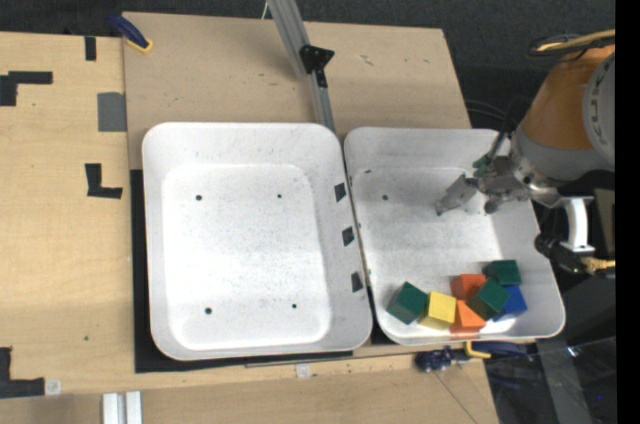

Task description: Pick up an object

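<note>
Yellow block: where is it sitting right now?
In the camera view the yellow block lies in the right bin, near its front edge, between a green block on its left and an orange block on its right.

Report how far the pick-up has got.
Done: the gripper is over the right bin, above its bare middle. In hand: nothing visible between the jaws. Left: the blocks lie heaped at the bin's near edge, apart from the gripper; it must move there, close on one and lift.
</note>
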Robot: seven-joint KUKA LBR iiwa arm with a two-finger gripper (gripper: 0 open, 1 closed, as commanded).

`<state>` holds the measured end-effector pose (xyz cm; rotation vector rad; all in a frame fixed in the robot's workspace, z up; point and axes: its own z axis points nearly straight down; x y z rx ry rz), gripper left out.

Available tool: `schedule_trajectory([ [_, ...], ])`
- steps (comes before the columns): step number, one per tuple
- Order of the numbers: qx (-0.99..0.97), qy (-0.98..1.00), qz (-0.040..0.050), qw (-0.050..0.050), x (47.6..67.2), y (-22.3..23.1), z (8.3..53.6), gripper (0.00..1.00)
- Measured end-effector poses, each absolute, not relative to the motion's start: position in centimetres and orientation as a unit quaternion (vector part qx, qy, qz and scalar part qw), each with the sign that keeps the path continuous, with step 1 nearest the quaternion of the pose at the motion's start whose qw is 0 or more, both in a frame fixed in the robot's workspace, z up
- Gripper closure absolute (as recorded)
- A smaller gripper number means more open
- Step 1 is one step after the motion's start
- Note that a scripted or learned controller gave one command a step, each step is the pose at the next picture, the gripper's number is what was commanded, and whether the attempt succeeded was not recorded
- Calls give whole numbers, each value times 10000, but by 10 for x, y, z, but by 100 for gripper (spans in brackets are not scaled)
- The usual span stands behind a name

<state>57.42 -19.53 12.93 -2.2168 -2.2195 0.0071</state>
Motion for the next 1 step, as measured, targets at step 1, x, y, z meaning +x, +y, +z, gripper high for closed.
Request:
schedule_trajectory([
  [1, -7062, -7080, 4, 5, 576, -195, 142, 100],
])
